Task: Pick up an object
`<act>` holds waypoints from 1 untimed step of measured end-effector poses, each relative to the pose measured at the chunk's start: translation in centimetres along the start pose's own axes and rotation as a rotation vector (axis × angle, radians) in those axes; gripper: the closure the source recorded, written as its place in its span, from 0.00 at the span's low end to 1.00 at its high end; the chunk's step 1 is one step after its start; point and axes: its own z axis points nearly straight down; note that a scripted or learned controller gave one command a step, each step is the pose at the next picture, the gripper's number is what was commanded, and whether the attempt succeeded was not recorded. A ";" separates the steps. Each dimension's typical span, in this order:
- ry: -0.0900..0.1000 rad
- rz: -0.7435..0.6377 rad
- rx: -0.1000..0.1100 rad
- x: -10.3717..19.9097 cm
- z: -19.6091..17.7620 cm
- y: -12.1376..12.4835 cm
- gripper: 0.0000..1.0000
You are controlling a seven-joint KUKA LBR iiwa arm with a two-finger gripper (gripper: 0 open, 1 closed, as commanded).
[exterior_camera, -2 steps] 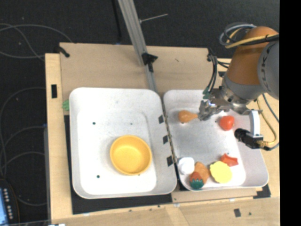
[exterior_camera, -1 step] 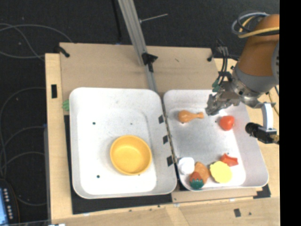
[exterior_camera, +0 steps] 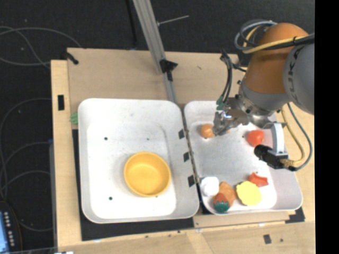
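The bench [exterior_camera: 132, 73] is seen from a single fixed camera set above it — angled down at a slant, far enough back that both white bins [exterior_camera: 106, 120] are taken in — with the arm [exterior_camera: 275, 62] entering from the right.

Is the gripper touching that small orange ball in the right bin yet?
Cannot tell. In the camera view the gripper sits right beside the small orange ball, with no plain gap or contact visible.

Small orange ball [exterior_camera: 206, 131] in right bin [exterior_camera: 228, 157], upper left.
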 end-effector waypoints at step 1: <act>0.000 0.000 0.000 4.6 1.0 -1.2 1.00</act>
